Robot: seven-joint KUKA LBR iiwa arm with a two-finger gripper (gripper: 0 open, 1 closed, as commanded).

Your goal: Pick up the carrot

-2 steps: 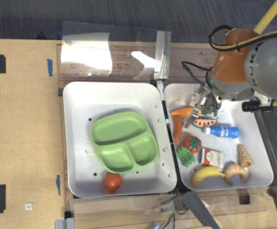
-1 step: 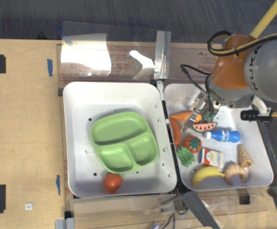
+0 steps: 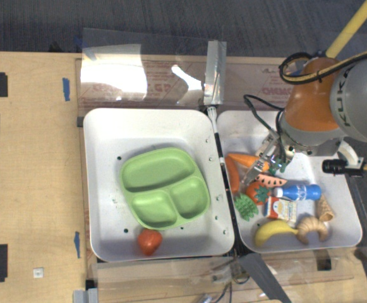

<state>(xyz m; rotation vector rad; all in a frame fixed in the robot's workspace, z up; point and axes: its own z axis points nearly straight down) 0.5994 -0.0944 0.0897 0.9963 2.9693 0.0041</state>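
The tapered orange carrot [image 3: 239, 163] lies in the glossy white right bin [image 3: 347, 229]; the gripper [image 3: 266, 163] reaches down beside it, fingers spread apart, nothing between them.

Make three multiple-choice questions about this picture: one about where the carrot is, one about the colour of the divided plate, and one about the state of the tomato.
1. Where does the carrot lie?
A. in the right bin, near its left wall
B. on the green plate
C. on the bench outside the bins

2. What colour is the divided plate?
A. white
B. green
C. blue

3. How does the tomato lie?
A. on the plate, in a compartment
B. between the gripper's fingers
C. on the floor of the left bin, off the plate

Answers:
1. A: the orange carrot lies in the right bin, beside the gripper.
2. B: the plate with three compartments is light green.
3. C: the red tomato rests in the left bin, just past the plate's near edge.
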